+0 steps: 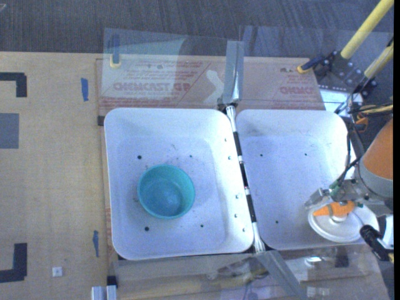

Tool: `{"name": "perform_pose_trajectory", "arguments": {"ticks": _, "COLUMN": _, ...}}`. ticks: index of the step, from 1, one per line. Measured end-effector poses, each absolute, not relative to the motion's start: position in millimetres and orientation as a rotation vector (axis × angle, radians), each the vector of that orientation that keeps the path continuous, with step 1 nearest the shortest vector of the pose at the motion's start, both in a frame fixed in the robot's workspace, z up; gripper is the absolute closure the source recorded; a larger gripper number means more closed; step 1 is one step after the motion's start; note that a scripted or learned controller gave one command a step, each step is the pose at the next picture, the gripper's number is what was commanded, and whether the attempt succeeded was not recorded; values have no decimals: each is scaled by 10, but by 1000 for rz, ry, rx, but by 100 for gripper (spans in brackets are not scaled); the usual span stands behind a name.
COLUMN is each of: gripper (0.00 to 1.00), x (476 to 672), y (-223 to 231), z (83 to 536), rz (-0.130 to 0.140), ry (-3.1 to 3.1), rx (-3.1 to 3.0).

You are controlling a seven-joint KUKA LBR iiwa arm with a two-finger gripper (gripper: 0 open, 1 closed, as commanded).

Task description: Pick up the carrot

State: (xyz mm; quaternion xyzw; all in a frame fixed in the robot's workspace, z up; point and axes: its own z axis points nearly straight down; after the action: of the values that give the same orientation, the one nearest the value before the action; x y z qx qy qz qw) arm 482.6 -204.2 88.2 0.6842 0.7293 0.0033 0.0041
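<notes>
Carrot [335,210] sat on a white plate [325,229] with the gripper [338,200] right above; couldn't tell its grip. I'd have come straight down.

Left bin [125,136]: white plastic, smooth, faint sheen, speckled with dark scuffs. Right bin [281,142]: same white plastic. Teal bowl [165,191]: smooth plastic, soft gloss. Bench top [50,167]: pale wood-look board, matt. Clear sheet [162,67] behind bins: glossy, see-through plastic. White plate [334,227]: glossy. Carrot [335,210]: orange, smooth, plastic look. Floor [187,5]: dark grey carpet, rough weave.
</notes>
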Motion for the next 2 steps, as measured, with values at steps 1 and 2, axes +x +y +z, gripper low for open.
{"name": "perform_pose_trajectory", "arguments": {"ticks": 1, "gripper": 0, "x": 4820, "y": -2043, "z": 881, "rz": 10, "ry": 2273, "rx": 2157}}
{"name": "perform_pose_trajectory", "arguments": {"ticks": 2, "gripper": 100, "x": 4834, "y": -2050, "z": 989, "rz": 15, "ry": 2267, "rx": 2157}}
